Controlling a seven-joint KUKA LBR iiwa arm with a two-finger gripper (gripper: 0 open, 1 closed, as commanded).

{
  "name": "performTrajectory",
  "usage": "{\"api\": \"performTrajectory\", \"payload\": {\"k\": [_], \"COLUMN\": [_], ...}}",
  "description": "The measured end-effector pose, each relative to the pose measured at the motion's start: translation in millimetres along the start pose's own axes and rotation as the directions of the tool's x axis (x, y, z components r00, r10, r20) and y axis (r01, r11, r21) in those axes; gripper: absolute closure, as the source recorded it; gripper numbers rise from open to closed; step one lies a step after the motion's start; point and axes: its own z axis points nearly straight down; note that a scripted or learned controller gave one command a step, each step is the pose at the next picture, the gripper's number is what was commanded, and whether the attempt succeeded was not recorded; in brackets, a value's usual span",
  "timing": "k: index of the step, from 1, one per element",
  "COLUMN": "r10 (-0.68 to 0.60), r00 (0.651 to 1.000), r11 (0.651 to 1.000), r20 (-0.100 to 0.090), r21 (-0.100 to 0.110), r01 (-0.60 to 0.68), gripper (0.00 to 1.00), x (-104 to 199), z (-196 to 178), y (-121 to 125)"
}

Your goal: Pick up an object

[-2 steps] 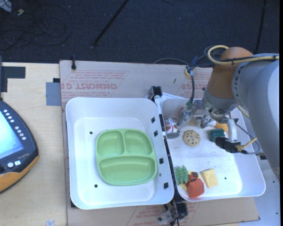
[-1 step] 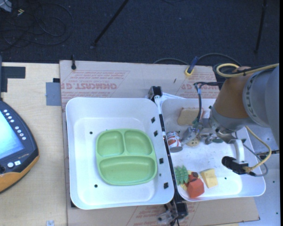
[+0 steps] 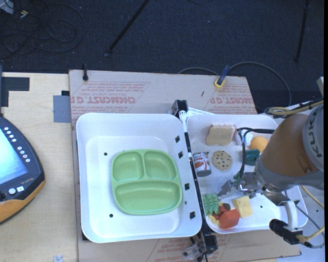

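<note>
A tablet-like control pendant (image 3: 11, 168) lies at the far left of the worktop (image 3: 44, 91). Next comes the left bin (image 3: 93, 130), holding one green divided plate (image 3: 146, 181) with three compartments, flat in the middle. The right bin (image 3: 199, 125) holds the toy food, probably gathered there as candidates for picking: one bread slice (image 3: 220, 135), one cookie (image 3: 222, 160), one small can (image 3: 201, 164), one green leafy piece (image 3: 211, 203), one red piece (image 3: 228, 218), one yellow block (image 3: 242, 206) and one orange ball (image 3: 258, 143). The gripper (image 3: 236, 187) hangs low over the bin's near half, just above the yellow block; whether its fingers are apart or together cannot be told.
</note>
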Motion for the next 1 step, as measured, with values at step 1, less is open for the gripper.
{"api": "performTrajectory", "payload": {"k": [1], "r10": [-0.006], "r00": [1.000], "r11": [1.000], "r20": [0.009], "r21": [-0.013], "r01": [0.006], "gripper": [0.00], "x": [-54.8], "z": [-132.4], "y": [68.1]}}
